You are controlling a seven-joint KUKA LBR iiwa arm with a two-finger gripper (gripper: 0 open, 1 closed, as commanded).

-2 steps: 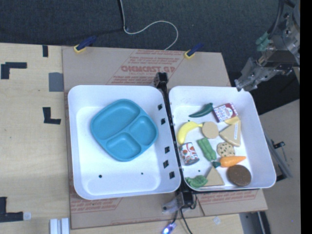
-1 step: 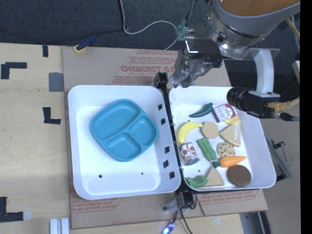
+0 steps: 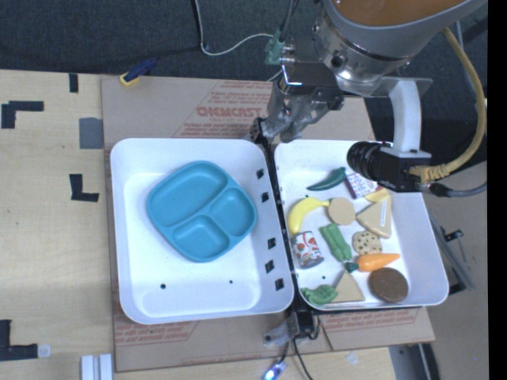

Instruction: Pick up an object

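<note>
You are at the approach step: the gripper (image 3: 273, 129) hangs at the far edge between the bins, its state I cannot tell, so next lower it onto the banana (image 3: 305, 210) in the right bin (image 3: 424, 236).

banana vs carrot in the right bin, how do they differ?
The banana is yellow and curved; the carrot is orange and straight with a tapered tip. The banana lies near the bin's left wall, toward the middle; the carrot lies nearer the front, beside a brown disc. Both are small toy foods lying flat in the right bin.
</note>
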